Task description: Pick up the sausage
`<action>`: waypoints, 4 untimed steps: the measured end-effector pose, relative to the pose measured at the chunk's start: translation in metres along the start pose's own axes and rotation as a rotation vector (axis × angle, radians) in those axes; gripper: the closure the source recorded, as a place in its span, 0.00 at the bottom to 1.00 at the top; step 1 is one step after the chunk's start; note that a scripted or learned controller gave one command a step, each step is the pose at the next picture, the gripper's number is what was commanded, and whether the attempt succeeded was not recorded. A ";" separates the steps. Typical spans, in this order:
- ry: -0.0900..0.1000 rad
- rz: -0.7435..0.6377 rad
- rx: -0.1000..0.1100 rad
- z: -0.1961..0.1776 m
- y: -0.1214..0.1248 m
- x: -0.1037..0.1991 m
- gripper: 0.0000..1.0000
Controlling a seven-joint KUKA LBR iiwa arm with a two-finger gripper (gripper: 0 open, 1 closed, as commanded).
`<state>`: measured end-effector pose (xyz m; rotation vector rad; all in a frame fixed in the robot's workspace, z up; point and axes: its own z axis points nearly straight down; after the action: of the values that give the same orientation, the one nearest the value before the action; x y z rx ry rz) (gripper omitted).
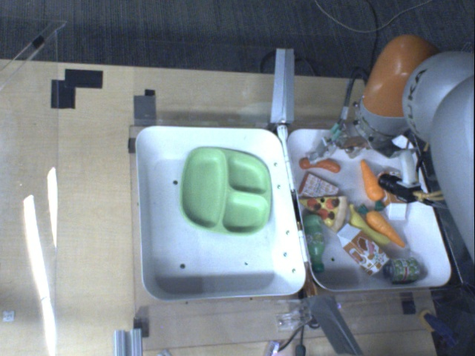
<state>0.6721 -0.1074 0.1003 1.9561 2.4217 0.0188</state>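
The arm [415, 80], grey with its orange band showing at the upper right of the frame, is reaching down into the far end of the right bin [438, 273]. Its jaws [326, 148] are hanging low over the bin's upper left corner, their metal fingers pointing down and left, and whether they are spread or closed cannot be told from this slant. The sausage [320, 165], a small reddish-orange piece, is lying on the bin floor just below and beside the fingertips; nothing is showing between the fingers, and it is not clear whether they are touching it. Below the sausage a pizza slice [324, 208] is lying next to a small printed packet [320, 187]. To the right, one carrot [371, 181] is lying upright in the frame, and a second carrot [387, 228] is slanting toward the lower right beside a yellow banana-like piece [367, 223]. A green vegetable [315, 242] is resting along the bin's left wall, a printed carton [365, 252] is sitting near the middle bottom, and a dark round item [404, 270] is sitting in the lower right corner. The left bin [159, 273] is holding a green divided tray [225, 189], turned upside down. Both bins are resting on the pale wooden bench [74, 236].
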 end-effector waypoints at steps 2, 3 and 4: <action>-0.001 -0.011 0.001 0.001 0.000 0.003 0.00; 0.002 -0.074 0.019 0.007 0.001 0.008 0.00; 0.012 -0.080 0.025 0.001 0.001 0.014 1.00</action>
<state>0.6704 -0.0939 0.0991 1.8722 2.5179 -0.0020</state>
